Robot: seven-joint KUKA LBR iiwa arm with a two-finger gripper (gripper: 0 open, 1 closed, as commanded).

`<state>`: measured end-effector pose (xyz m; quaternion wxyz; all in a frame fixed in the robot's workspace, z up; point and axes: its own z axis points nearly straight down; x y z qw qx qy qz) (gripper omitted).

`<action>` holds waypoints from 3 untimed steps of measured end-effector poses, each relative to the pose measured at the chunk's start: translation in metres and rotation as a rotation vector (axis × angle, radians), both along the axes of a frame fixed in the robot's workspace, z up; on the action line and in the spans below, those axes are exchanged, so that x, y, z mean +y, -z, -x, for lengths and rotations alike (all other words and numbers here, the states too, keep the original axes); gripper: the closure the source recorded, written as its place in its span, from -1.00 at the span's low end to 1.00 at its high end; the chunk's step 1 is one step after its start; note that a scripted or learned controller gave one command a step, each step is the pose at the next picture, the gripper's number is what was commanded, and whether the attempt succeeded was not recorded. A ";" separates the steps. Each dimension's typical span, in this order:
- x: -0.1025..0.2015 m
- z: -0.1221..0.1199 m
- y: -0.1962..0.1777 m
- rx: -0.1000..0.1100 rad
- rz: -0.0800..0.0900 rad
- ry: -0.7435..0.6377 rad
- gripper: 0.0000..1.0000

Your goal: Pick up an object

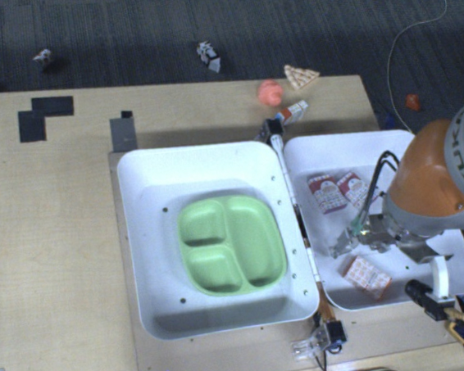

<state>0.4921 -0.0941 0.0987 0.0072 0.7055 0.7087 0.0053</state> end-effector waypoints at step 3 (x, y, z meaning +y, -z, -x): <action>0.010 0.003 0.012 0.010 0.000 0.002 -1.00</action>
